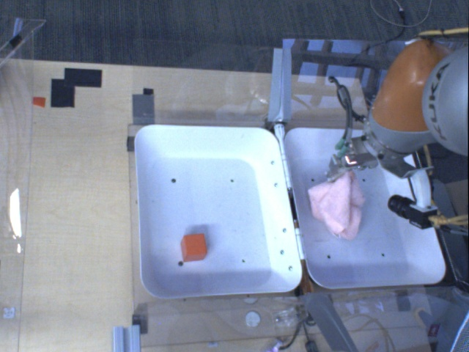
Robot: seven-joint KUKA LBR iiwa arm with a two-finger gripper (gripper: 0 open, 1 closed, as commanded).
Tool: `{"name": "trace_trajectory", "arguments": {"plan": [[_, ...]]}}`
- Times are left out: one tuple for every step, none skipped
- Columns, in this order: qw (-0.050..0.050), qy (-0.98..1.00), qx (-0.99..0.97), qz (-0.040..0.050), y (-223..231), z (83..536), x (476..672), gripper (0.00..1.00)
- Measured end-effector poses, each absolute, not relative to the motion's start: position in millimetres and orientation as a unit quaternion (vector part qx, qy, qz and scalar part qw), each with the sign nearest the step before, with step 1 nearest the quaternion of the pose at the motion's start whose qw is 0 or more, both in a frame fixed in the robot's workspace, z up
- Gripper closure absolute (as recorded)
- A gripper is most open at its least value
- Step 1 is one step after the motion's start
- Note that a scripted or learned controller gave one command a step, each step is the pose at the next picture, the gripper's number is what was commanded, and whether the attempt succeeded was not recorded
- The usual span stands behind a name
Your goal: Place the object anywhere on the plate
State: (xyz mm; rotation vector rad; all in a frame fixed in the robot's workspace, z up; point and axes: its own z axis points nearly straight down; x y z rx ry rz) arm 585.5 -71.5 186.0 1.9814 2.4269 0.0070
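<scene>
A pink crumpled cloth (pixel 337 205) is in the right bin (pixel 381 266). Its top is drawn up into a peak that runs into my gripper (pixel 346 169), which is shut on that upper edge. The rest of the cloth hangs and bunches below the fingers, over the bin floor. The grey arm with its orange band (pixel 410 86) reaches in from the upper right, above the bin's far side.
A small orange-red cube (pixel 194 247) lies near the front left of the left bin (pixel 212 149). A metal divider (pixel 287 189) separates the two bins. Black cable and a black fitting (pixel 407 207) hang beside the wrist on the right.
</scene>
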Motion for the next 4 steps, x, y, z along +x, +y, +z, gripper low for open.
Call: {"name": "trace_trajectory", "arguments": {"plan": [[0.005, 0.777, 0.63, 0.003, -70.2, 226.4, 588.3, 1.0], [0.004, 0.888, 0.46, 0.0022, -17.8, 230.7, 581.5, 1.0], [0.006, 0.962, 0.274, 0.0026, 34.1, 240.9, 586.0, 1.0], [0.008, 0.997, 0.077, 0.0028, 94.4, 243.7, 586.4, 1.0]]}}
